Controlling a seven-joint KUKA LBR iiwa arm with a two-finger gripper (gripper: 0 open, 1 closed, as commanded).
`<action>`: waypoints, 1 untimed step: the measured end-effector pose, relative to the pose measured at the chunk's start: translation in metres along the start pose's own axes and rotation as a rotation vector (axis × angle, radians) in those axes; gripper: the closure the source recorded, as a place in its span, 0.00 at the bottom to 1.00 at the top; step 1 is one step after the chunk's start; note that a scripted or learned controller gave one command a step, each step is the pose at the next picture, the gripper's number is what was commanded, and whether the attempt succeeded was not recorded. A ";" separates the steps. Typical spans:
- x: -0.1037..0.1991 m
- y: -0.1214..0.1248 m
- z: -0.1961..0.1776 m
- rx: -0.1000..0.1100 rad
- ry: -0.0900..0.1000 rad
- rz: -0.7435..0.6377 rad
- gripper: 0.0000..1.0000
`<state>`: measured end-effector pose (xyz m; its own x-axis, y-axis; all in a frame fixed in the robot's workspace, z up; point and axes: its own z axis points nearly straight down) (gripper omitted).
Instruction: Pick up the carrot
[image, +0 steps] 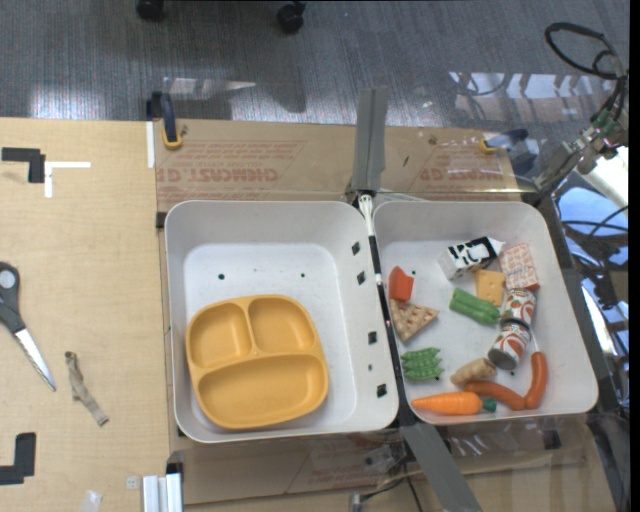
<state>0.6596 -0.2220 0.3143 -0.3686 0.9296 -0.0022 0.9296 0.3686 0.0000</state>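
Note:
The carrot is orange with a small green stub at its right end. It lies flat along the front wall of the right bin, near the front-left corner. A red sausage touches its green end, and a pale lumpy piece sits just behind it.
The right bin also holds green pea pods, a triangular cracker, a red wedge, a can, a second sausage, a black-and-white carton and several more toy foods. The left bin bears a yellow divided plate. Scissors lie far left.

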 end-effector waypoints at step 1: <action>0.002 -0.005 -0.037 -0.001 -0.001 0.319 0.00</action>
<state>0.6538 -0.2220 0.3514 -0.0586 0.9983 -0.0032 0.9983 0.0586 0.0015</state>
